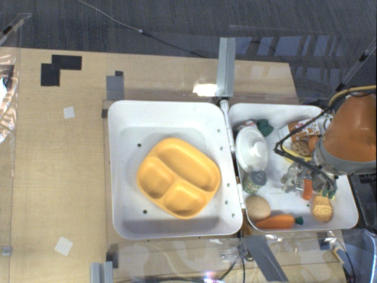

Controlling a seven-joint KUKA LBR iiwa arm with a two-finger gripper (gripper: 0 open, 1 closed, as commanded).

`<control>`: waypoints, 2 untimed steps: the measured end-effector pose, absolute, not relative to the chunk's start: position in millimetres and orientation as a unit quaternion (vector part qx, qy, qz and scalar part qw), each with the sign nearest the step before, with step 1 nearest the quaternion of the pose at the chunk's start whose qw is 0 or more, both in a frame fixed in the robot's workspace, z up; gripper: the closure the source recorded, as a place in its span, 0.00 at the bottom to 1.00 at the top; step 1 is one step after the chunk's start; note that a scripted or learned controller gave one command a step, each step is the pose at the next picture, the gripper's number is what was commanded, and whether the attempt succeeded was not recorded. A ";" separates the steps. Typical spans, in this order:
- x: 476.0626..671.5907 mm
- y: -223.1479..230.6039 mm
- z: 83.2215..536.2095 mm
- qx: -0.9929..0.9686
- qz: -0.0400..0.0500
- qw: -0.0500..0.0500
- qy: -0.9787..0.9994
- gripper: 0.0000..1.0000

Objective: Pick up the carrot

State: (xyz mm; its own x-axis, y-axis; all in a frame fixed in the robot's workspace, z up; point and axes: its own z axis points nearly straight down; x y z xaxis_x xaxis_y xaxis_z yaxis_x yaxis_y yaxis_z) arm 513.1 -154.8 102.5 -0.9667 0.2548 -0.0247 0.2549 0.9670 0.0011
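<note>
I am looking down at the gripper [306, 184] hanging low in the right bin [347, 217], but cables and the orange-banded arm [352, 135] are covering it, so I cannot tell its state. The carrot [274, 221] is lying along the bin's 6 o'clock wall, just at 3 o'clock of a round brown ball [257, 207]. A white bowl [253, 147] is sitting toward 9 o'clock; the packets at 12 o'clock are too cluttered to read. The left bin [126, 158] is holding a yellow divided plate [178, 177]. The wooden desk [53, 175] is carrying black tape marks, with dark carpet beyond.
</note>
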 end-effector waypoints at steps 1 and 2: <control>489.1 -97.8 112.5 -0.002 0.000 0.004 1.000 1.00; 495.2 -114.4 280.8 -0.021 -0.002 0.011 1.000 1.00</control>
